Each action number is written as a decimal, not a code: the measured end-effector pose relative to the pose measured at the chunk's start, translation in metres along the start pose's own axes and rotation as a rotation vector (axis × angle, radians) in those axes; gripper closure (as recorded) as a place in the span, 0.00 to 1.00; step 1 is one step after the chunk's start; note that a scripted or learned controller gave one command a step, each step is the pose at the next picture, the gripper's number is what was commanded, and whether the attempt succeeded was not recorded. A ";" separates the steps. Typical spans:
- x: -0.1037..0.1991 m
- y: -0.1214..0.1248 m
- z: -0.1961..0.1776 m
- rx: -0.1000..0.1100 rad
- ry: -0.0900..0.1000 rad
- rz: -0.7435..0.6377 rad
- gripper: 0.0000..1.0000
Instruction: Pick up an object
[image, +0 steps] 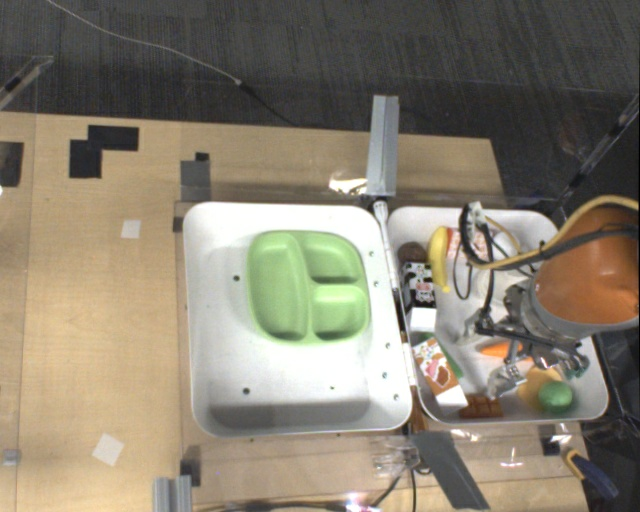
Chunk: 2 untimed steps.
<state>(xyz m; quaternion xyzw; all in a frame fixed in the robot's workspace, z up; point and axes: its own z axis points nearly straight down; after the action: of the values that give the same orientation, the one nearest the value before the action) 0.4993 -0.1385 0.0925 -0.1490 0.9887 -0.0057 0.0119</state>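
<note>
Reaches in from the right: arm (590, 285), orange band over the right bin (590, 408). Gripper (508, 378) low in that bin's near half, among the objects. Can't tell how wide it stands, or whether anything is gripped; too small and cluttered.

Around the gripper: orange piece (495, 350) just beside, on the far side; yellow piece (540, 380) just right; green ball (556, 397) near the bin's near-right corner; brown bar (480, 407) by the near wall.

Further left in the same bin: snack pack (438, 365), white card (422, 320), dark box (415, 275), banana (438, 258) upright toward the far-left corner.

Yellow cable (520, 255) looping from the arm across the bin's far half.

Left bin (215, 330): green tray (305, 285) with three compartments, lying flat, well apart from the gripper.
</note>
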 end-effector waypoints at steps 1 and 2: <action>-0.002 -0.024 0.001 -0.007 0.001 -0.128 0.00; 0.004 -0.026 0.001 -0.005 -0.002 -0.129 0.00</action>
<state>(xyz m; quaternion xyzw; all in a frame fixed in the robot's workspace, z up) 0.5030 -0.1650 0.0918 -0.2126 0.9771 -0.0036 0.0122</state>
